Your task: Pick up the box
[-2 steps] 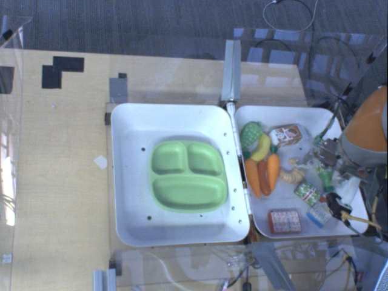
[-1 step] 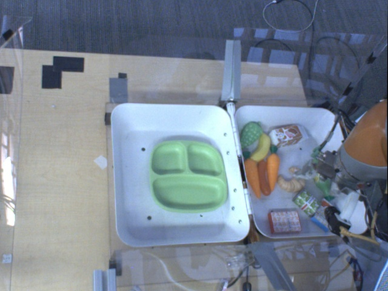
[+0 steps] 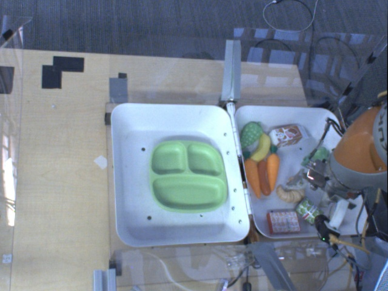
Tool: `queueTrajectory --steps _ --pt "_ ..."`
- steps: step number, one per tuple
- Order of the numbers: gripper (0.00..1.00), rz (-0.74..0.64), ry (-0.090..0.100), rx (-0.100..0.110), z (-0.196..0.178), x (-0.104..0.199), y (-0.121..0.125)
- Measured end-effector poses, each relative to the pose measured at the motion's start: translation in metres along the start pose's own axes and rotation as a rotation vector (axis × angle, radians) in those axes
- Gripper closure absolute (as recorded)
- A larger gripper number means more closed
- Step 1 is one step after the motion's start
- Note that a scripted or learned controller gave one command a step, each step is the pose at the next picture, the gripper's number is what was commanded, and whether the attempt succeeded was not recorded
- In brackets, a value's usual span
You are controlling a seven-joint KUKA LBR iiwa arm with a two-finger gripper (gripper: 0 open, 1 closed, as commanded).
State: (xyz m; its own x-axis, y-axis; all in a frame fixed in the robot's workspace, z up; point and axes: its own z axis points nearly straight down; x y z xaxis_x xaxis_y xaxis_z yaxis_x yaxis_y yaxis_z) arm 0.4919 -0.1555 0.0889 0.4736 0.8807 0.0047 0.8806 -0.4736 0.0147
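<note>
Two box-like things lie in the right bin (image 3: 321, 117). A small brown and white carton (image 3: 285, 134) rests near its far wall. A flat red box (image 3: 283, 221) lies at the near edge. My gripper (image 3: 310, 176) hangs low over the bin's right half, between the two, just right of a tan pastry (image 3: 290, 193). It touches neither box. The orange band (image 3: 361, 149) of the arm sits above it at the right.
A banana (image 3: 262, 148), a green leafy item (image 3: 251, 132) and two carrots (image 3: 261, 174) lie along the right bin's left side. A small green can (image 3: 308, 211) lies beside the red box. The left bin (image 3: 127, 180) holds a green divided plate (image 3: 188, 176).
</note>
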Motion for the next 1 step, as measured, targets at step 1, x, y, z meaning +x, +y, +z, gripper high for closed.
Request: queueTrajectory --steps 1 --pt "1.0 -0.003 0.003 -0.006 -0.0119 0.002 0.0022"
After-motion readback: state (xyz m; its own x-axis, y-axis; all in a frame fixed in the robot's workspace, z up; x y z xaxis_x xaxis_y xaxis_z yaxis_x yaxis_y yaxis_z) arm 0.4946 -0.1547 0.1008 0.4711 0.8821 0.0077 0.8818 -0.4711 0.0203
